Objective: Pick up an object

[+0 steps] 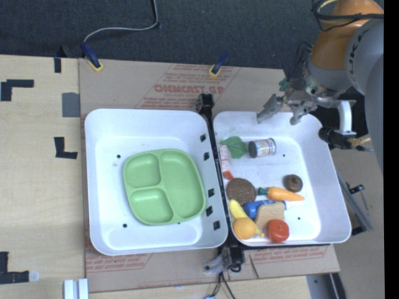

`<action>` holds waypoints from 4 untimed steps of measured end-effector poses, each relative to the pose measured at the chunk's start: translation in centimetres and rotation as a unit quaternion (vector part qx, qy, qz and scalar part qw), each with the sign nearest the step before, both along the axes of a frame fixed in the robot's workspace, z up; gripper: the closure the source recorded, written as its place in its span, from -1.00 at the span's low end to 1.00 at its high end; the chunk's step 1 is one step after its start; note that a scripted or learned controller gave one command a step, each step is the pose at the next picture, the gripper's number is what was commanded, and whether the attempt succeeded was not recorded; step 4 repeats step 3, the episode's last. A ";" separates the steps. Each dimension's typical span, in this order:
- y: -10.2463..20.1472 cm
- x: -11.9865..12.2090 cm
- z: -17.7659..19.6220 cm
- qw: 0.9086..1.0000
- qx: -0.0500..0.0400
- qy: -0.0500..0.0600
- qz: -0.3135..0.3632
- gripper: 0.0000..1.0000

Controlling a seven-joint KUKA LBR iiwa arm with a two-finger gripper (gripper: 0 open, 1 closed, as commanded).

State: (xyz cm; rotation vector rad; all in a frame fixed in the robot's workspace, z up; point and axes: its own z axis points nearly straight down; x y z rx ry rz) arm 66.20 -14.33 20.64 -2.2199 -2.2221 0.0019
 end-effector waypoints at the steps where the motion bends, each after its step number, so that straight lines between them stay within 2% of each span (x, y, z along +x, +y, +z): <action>1: 0.1 -2.1 -11.9 1.000 0.000 -0.002 0.000 -1.00; 2: 0.1 -2.1 -10.9 1.000 0.000 -0.002 0.000 1.00; 3: 8.6 -5.8 -2.2 1.000 0.001 -0.001 0.001 1.00; 4: 8.6 -5.8 -2.2 1.000 0.001 -0.001 0.001 1.00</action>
